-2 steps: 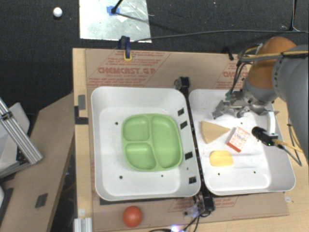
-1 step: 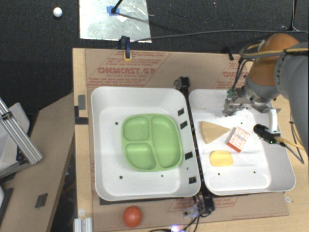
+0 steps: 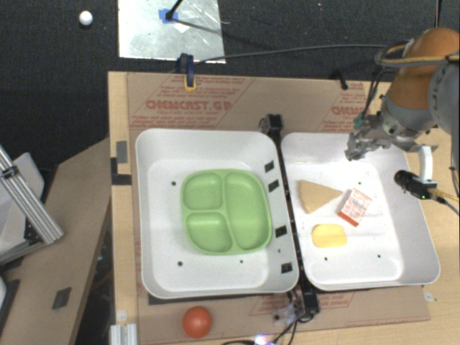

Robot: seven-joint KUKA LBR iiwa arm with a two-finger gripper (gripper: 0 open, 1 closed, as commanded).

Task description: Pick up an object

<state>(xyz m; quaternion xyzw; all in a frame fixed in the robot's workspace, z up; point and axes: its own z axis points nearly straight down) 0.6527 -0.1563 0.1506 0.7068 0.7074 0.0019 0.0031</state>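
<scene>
Far left, a small white ball (image 3: 86,18) sits on the dark floor, and a metal rail (image 3: 25,196) leans in at the left edge. On the bench (image 3: 215,99), cardboard-topped with red print, the left bin (image 3: 154,149) carries a green tray (image 3: 225,210) with three compartments, lying flat in its middle. An orange ball (image 3: 197,321) rests on the bench just near of that bin.

Over to the right bin (image 3: 413,264): a tan wedge (image 3: 318,194), a red-and-white packet (image 3: 355,206) touching or just beside its right tip, and a yellow block (image 3: 329,235) near of both. Any of these could be the pick. The wedge looks light and stiff, best taken across its narrow sides; the packet looks thin and likely to slip or crumple; the block looks compact, rounded and probably the easiest grab, across its short width.

The tool (image 3: 356,152) hangs over the bin's far side, well apart from all three things. Nothing shows in it; how far it is open I cannot tell.

The bin floor is smooth white, likely slick. Behind, black cloth and a foil sheet (image 3: 169,20).
</scene>
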